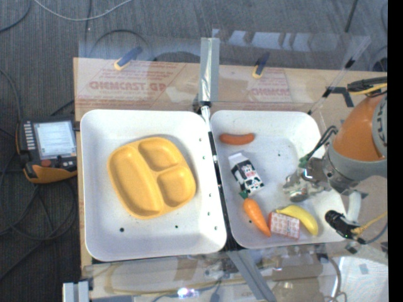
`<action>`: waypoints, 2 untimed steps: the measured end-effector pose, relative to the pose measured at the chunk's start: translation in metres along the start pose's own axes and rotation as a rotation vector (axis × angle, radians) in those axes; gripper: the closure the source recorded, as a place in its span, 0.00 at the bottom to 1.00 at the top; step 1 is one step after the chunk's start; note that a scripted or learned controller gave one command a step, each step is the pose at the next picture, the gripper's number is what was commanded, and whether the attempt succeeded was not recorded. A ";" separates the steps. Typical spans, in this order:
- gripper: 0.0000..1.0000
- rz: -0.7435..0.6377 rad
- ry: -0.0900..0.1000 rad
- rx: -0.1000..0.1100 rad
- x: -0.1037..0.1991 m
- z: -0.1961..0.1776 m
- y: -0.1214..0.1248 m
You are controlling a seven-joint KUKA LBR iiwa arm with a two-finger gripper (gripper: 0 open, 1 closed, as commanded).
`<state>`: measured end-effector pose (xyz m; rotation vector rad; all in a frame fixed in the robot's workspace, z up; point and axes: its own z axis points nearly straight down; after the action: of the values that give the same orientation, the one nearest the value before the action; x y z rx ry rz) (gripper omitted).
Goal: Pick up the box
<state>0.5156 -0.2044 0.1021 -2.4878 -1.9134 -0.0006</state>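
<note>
From my feed, off the bench's left edge I see a handheld control pendant with a lit screen lying on the floor, cables trailing around it. On the bench itself, the left bin carries a yellow three-compartment plate, set roughly in the bin's middle and turned at a slant. A metal divider post stands at the bench's far edge, right where the two bins meet.

In the right bin, a sausage lies near the far left corner. Below it, close to the bin's left wall, is a small black-and-white carton, tilted. A carrot lies just beneath that, pointing toward the near edge. Touching the carrot's lower end is the box, a small red-and-white speckled one, sitting near the bin's near edge; a banana rests against its right side, overlapping its top.

The hand hangs over the right part of this bin, above and to the right of the banana, well clear of the box. It looks like a tangle of grey metal from here, and I cannot tell how far apart it is set; I see nothing in it. The orange-banded arm reaches in over the bin's right rim.
</note>
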 end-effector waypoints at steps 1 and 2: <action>1.00 0.058 -0.005 0.004 0.038 -0.106 0.015; 1.00 0.142 -0.001 0.007 0.001 -0.003 -0.034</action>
<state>0.4827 -0.1947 0.1051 -2.6132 -1.7299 0.0081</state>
